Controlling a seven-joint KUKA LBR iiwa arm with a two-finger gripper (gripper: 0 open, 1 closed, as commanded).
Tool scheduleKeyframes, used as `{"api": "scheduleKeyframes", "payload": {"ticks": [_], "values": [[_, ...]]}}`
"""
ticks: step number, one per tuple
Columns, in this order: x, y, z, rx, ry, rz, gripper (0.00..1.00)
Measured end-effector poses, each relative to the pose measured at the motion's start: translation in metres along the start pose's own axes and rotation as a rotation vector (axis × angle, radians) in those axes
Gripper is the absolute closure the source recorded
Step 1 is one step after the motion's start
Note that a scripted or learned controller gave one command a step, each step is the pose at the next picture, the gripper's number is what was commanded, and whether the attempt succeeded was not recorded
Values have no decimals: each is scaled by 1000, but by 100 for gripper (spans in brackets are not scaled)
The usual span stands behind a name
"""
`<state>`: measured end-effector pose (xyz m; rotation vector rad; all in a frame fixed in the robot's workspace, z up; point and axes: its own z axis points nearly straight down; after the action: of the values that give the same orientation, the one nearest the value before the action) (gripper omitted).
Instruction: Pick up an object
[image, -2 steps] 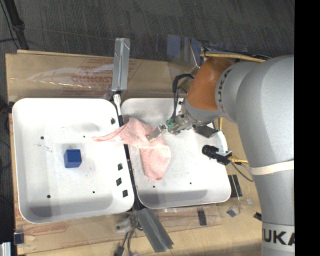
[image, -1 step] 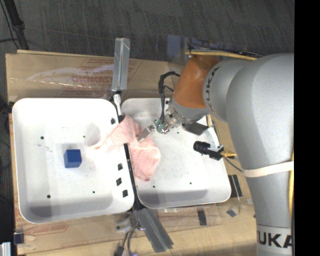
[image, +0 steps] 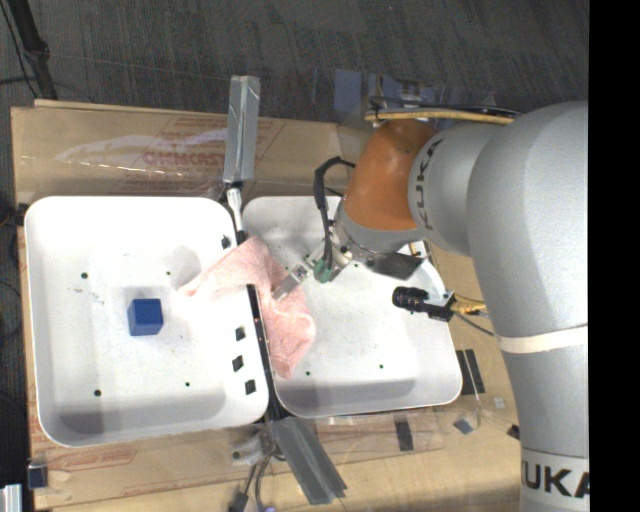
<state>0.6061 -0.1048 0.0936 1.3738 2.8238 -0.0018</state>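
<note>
On my feed the bench (image: 90, 135) carries two white bins (image: 60, 300) — a pink cloth (image: 262, 300) drapes over their shared wall, and the gripper (image: 292, 281) sits just at its right edge; I cannot tell its state. A blue cube (image: 146, 316) lies well apart, left.

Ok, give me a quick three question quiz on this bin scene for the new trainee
1. True or false: the blue cube sits in the left bin.
2. What does the pink cloth drape over? A) the divider between the bins B) the blue cube C) the bench edge
3. Which bin is the hand over?

Key: 1 true; 2 A; 3 the right bin, close to the cloth.
</note>
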Motion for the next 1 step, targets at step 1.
{"api": "scheduleKeyframes", "payload": {"ticks": [1], "values": [[0,1,-10,1,1,-4,100]]}}
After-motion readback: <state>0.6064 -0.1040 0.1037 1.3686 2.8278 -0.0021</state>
